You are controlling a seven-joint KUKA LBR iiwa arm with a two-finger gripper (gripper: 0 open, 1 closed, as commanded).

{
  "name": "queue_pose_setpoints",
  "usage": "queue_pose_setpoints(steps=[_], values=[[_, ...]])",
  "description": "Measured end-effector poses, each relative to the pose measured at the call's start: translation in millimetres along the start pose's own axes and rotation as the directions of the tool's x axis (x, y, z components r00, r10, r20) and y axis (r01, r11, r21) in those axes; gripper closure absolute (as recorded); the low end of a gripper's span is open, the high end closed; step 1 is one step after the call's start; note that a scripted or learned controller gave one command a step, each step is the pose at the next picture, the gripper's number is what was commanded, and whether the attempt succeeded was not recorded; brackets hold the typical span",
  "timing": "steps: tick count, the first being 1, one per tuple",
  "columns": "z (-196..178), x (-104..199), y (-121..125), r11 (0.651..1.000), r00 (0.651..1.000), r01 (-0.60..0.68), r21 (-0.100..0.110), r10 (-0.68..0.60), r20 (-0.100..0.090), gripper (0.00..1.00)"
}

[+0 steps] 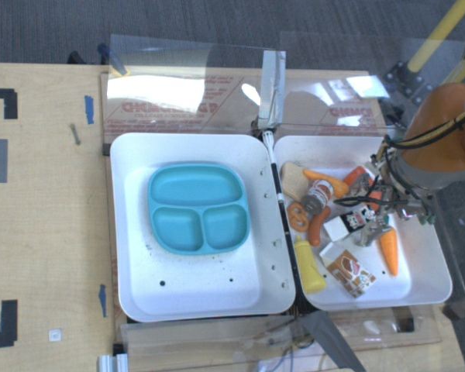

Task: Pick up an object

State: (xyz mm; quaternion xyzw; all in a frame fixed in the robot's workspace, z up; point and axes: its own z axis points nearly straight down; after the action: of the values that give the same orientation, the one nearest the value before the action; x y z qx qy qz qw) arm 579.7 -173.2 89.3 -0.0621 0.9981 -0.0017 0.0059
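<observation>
The right bin [426, 285] holds a heap of toy food. An orange carrot [389, 253] lies at its right side, a yellow piece [308, 268] along its left wall, and a brown packet [350, 273] near the front. Further back are a white block [335, 229], a pretzel [297, 215], a red sausage [319, 227], a small can [316, 200], an orange piece [325, 180] and a beige slice [293, 178]. My gripper [370, 219] reaches in from the right and hangs low over the heap's middle, just left of the carrot and right of the white block. Wrist cables hide its tips.
The left bin [132, 270] carries a blue three-compartment plate [198, 208]. A clear plastic wall [217, 91] stands behind both bins, with a metal post [271, 84] between them. The arm's orange band [449, 130] overhangs the right bin's far right corner.
</observation>
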Motion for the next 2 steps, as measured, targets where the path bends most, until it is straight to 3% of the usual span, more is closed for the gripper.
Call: queue_pose_setpoints(steps=[1, 2], values=[[0, 80, 13, 1.000, 1.000, -0.017, 0.000, 0.017, -0.004, 0.00], [0, -42, 77, 0.949, 0.949, -0.316, -0.004, 0.316, -0.001, 0.00]])
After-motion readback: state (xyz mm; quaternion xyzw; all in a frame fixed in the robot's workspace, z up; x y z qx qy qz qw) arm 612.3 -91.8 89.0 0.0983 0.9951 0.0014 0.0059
